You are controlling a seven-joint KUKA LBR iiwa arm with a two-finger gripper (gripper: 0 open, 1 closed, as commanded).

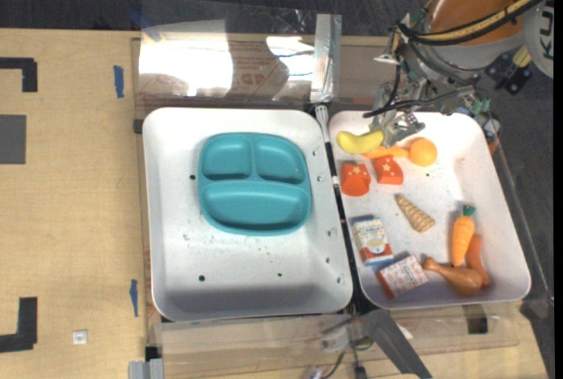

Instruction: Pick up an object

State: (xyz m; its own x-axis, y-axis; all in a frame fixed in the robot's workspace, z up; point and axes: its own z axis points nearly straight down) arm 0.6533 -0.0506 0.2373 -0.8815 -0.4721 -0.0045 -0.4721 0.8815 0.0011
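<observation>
Tool (400, 124) over banana (359, 141), far end of right bin (506, 193); grip state unclear. Banana light, smooth, curved: grab mid-body.

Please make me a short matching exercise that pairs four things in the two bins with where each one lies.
Things:
1. teal divided plate
2. banana
3. carrot
4. ice cream cone

Places:
A. far left corner of the right bin, by the pincer
B. near the right wall of the right bin
C. middle of the left bin
D. middle of the right bin

Pairs: 1-C, 2-A, 3-B, 4-D
</observation>
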